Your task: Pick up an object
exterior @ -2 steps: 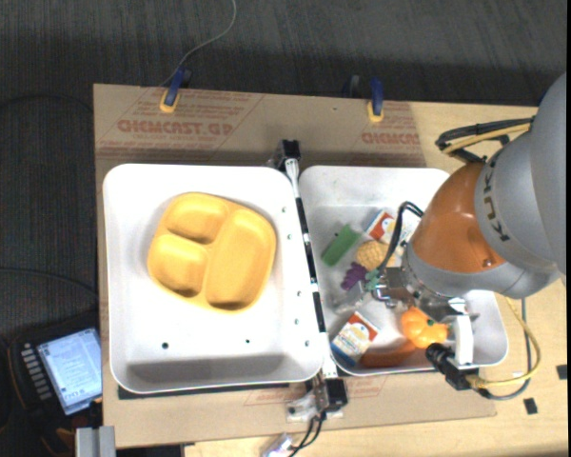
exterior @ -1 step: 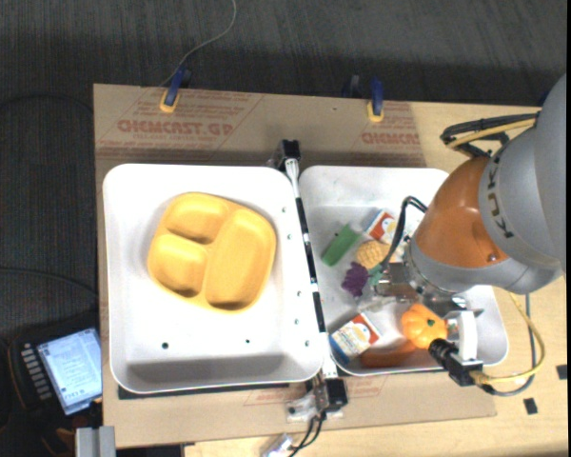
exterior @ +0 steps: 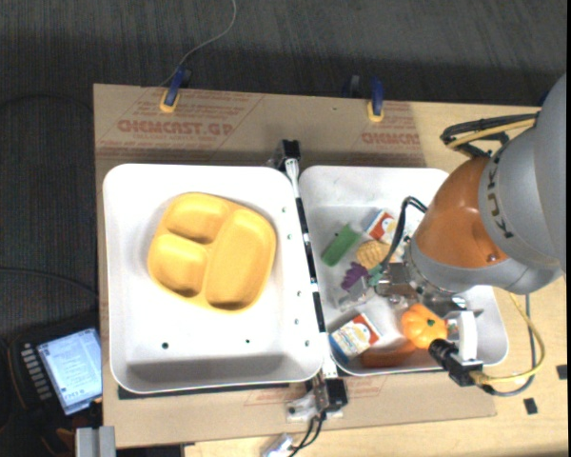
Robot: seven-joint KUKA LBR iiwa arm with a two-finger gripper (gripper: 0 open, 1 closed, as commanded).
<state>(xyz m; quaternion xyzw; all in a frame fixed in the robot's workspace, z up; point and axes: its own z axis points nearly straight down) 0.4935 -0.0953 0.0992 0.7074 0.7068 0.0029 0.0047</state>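
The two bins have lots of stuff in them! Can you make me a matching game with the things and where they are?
Things:
1. yellow tray
2. green block
3. small orange pumpkin
4. blue clamp

Places:
A. at the near edge of the right bin, beside the arm
B. in the left bin
C. on the cardboard's far edge, outside both bins
D. in the right bin, close to the divider

Pairs: 1-B, 2-D, 3-A, 4-C
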